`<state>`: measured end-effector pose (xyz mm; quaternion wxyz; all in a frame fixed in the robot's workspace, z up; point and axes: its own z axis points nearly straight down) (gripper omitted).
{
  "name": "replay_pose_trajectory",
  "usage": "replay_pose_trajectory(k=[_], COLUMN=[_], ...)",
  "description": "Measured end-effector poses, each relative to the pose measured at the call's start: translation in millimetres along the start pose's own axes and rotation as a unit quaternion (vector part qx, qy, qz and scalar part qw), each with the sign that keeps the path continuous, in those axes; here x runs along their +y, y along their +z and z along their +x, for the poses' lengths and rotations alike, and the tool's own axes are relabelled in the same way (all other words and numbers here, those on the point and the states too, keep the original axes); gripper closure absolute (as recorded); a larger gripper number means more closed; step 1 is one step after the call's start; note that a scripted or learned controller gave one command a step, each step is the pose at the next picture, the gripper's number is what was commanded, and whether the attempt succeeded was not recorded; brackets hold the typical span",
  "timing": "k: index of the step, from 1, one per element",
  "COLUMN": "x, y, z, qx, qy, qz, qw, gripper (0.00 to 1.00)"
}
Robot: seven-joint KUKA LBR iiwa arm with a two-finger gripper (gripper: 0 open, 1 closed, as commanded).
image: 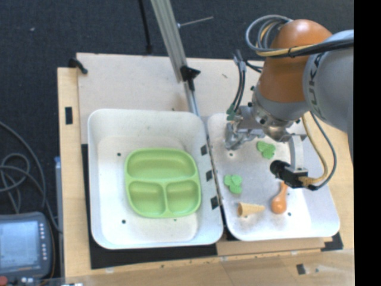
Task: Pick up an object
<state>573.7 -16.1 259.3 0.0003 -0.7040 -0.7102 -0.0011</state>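
The right bin [309,219] holds a green toy [233,183] near its left wall, a second green piece [266,149] further back, a tan cone [250,208] and an orange carrot-like toy [279,200] toward the front. My gripper [236,137] hangs over the back left of this bin, above the bin floor, left of the second green piece. Nothing shows between its fingers.
The left bin [107,159] carries a light green divided plate [162,182]. A metal pole [172,40] slants up behind the bins. A black cable fitting [290,173] of the arm hangs over the right bin near the carrot. A monitor [21,246] sits at the lower left.
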Motion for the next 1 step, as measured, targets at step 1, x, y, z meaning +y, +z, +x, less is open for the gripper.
replay_pose_trajectory(k=[1], x=[-9.1], y=[15.9], z=[53.6], qx=[-0.001], qy=[0.001], qz=[0.001], qw=[1.0], gripper=[1.0])
